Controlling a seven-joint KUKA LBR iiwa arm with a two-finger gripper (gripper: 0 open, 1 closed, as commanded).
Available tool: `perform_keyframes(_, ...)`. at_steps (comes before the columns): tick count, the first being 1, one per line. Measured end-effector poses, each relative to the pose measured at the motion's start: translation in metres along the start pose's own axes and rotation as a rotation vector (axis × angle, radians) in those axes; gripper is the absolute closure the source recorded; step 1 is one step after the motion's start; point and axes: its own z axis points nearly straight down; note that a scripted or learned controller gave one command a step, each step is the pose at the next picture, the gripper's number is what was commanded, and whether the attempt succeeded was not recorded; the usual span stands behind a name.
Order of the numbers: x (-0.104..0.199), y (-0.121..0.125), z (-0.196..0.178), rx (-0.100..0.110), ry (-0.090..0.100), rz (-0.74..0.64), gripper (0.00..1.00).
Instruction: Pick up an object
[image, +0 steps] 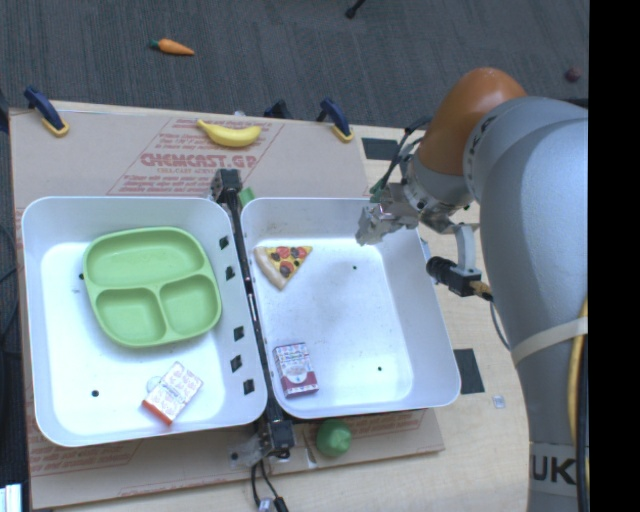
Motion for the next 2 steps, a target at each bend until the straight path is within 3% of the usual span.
perform_keyframes(1, 0.000, 0.000, 0.000, 0.000, 0.000, -0.001, 0.00)
perform_keyframes(2, 0.001, 0.001, -0.011, -0.001, 0.000, -0.006, 1.00)
